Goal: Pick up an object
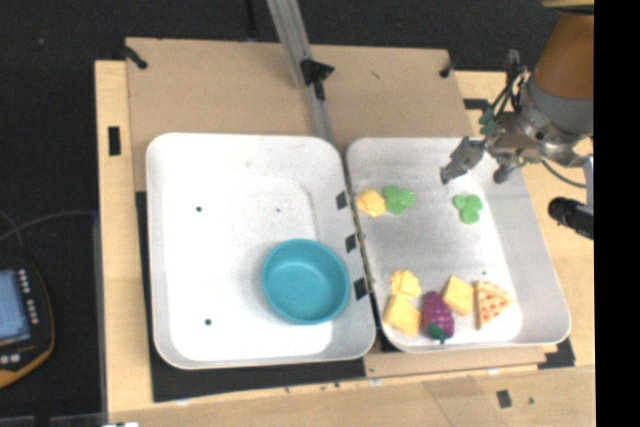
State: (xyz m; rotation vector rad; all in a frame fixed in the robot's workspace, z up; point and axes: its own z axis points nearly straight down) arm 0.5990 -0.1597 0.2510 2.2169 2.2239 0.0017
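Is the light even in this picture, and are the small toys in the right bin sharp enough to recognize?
Camera view: light is soft and even, shadows faint, no strong glare on the right bin. The image is slightly blurry; the blue bowl reads clearly, the pizza slice toy and purple grapes are recognizable, but the green piece below the gripper is too soft to identify.

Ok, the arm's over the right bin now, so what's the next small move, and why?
Probably lower the end effector a little toward the small green piece in the right bin. Its fingers look spread and sit above the bin's upper edge, with that green piece just below them and apart from the other toys, so it seems the nearest, least crowded pick.
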